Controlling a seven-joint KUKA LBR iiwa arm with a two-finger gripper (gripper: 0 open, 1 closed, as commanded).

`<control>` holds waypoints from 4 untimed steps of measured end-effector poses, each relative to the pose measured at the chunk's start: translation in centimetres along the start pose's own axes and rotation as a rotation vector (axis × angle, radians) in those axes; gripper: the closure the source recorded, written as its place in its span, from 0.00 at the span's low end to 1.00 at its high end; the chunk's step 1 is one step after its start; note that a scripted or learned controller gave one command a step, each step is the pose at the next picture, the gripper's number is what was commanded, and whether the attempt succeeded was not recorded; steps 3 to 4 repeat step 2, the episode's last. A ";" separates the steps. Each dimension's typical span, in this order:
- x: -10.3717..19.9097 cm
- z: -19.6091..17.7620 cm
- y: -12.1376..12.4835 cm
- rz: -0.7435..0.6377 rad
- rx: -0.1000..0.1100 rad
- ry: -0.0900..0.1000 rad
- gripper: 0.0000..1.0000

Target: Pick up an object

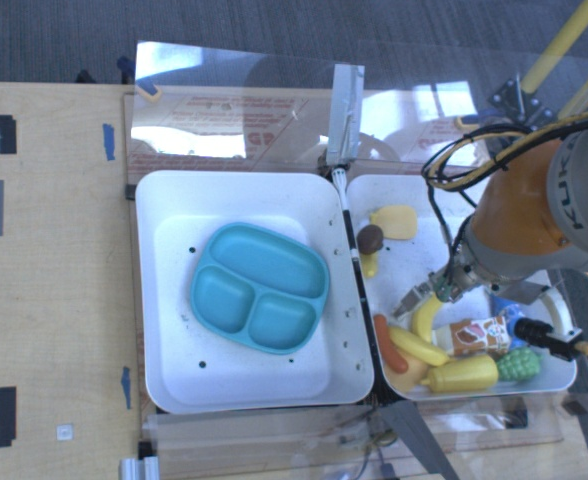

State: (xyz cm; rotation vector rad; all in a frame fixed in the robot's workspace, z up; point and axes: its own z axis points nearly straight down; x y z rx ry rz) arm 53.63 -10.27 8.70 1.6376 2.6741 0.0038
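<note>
I count two white bins. The left bin (pixel 164 268) holds one blue tray (pixel 259 286). The right bin (pixel 414 190) holds two bananas (pixel 424 333), a carrot (pixel 388 346), and other toy food. The gripper (pixel 424 295) hangs over the bananas, fingers spread, gripping nothing.

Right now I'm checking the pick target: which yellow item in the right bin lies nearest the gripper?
The banana, curving up just under the gripper. The yellow block lies toward the far wall, and the yellow bottle by the near wall.
</note>
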 end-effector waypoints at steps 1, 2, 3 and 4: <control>-0.2 -0.9 0.2 0.003 -0.005 -0.003 1.00; 1.6 -9.8 9.7 0.039 -0.001 0.002 1.00; 1.6 -9.8 9.7 0.039 -0.001 0.002 1.00; 1.6 -9.8 9.7 0.039 -0.001 0.002 1.00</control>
